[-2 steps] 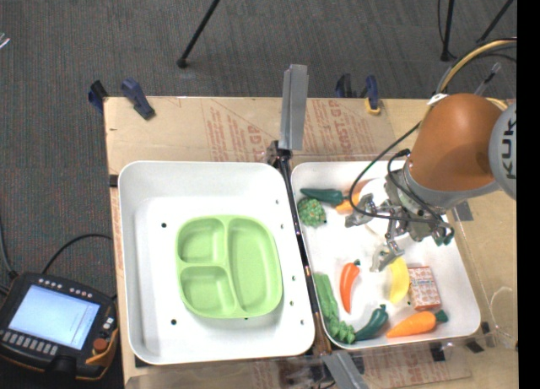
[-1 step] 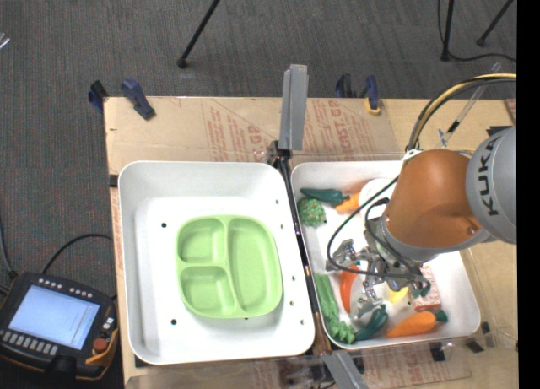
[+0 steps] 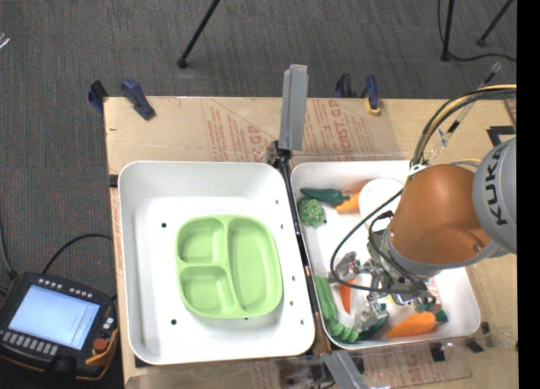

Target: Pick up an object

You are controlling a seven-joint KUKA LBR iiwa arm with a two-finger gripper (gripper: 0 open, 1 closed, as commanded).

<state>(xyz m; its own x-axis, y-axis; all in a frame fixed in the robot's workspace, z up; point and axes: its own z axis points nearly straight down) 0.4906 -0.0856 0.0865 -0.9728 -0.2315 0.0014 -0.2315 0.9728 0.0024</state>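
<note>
My gripper [image 3: 374, 296] hangs low over the front of the right bin [image 3: 314, 248], below the orange wrist band [image 3: 439, 214]. Toy food lies around it: an orange carrot [image 3: 415, 325] just to its front right, a small orange-red piece [image 3: 345, 296] to its left, and a green pea pod [image 3: 332, 306] along the bin's left wall. A broccoli floret [image 3: 310, 211] and a dark green vegetable [image 3: 321, 196] with an orange piece [image 3: 349, 205] lie at the back. Cables and the wrist hide much of the fingers.
The left bin [image 3: 143, 202] holds a light green divided plate [image 3: 229, 266]. A grey post [image 3: 294, 109] stands behind the gap between the bins. A teach pendant [image 3: 55, 320] lies on the floor at the front left.
</note>
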